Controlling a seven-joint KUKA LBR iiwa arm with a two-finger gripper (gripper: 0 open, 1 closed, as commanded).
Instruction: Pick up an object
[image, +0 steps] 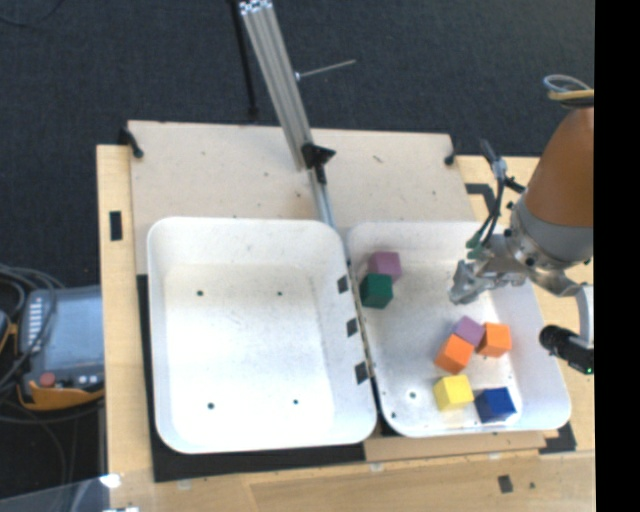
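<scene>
A: What can't you make out around the grey metal two-finger gripper (468, 285)?

B: Its fingertips blur into one pale lump, too small to judge how they stand. At three o'clock the grey arm with the orange band (562, 190) is cut off by the frame.

A: And among the blocks?

B: The lilac cube (469, 329) is half covered by the orange cube (456, 352) at its seven o'clock. The pink cube (385, 264) has its lower face hidden by the dark green cube (377, 290).

A: Elsewhere?

B: At nine o'clock, the grey control box (62, 335) runs off the edge.
</scene>
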